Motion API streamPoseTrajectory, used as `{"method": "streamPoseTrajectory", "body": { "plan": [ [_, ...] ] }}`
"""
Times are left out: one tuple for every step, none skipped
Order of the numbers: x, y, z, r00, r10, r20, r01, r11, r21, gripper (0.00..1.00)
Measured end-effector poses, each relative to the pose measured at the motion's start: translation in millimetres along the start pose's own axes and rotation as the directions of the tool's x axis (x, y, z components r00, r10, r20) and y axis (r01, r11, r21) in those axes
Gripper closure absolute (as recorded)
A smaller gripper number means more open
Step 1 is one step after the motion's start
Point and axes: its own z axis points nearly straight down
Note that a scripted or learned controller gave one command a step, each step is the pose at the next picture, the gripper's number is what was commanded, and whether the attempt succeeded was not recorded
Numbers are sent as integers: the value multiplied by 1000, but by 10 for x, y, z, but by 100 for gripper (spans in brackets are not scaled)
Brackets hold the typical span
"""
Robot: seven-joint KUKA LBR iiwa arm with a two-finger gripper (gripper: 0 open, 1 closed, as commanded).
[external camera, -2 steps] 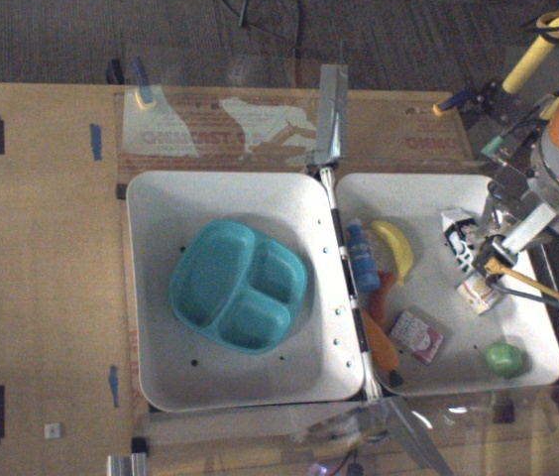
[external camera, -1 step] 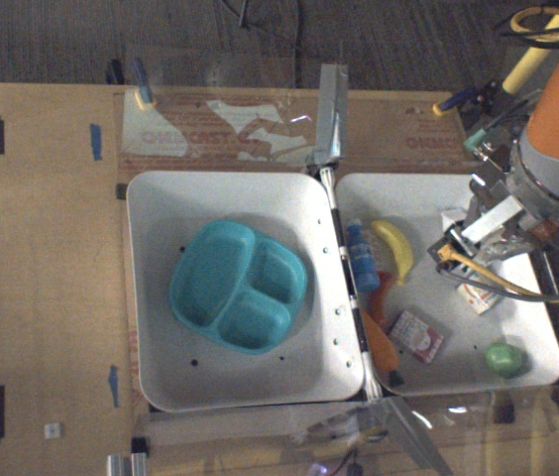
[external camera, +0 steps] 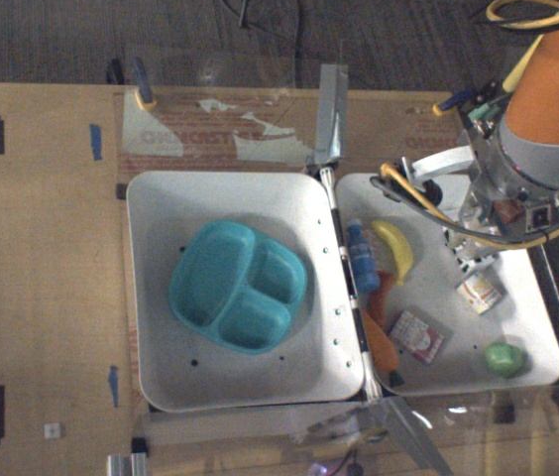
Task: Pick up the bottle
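Observation:
A small blue bottle [external camera: 363, 258] lies along the left wall of the right bin [external camera: 542, 310], its cap toward the back. Right beside it is a yellow banana [external camera: 395, 248]. My gripper [external camera: 470, 256] hangs over the right half of the same bin, well to the right of the bottle and just above a small white box [external camera: 481, 292]. The orange-banded wrist [external camera: 547, 77] and yellow cables cover the bin's back right corner.
In the right bin also lie an orange carrot-like piece [external camera: 380, 340], a red item [external camera: 382, 294], a pink-and-white packet [external camera: 417, 335] and a green ball [external camera: 504, 358]. The left bin [external camera: 161, 206] holds a teal divided plate [external camera: 239, 286]. A metal divider [external camera: 331, 117] stands between the bins.

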Motion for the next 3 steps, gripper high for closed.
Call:
{"method": "streamPoseTrajectory", "body": {
  "plan": [
    [146,-655,-31,1000,6,-2,-6,1000,0,100],
    [162,-979,-131,1000,22,-2,-22,1000,-1,100],
    [-145,-1255,-190,1000,22,0,-22,1000,0,100]
  ]
}}
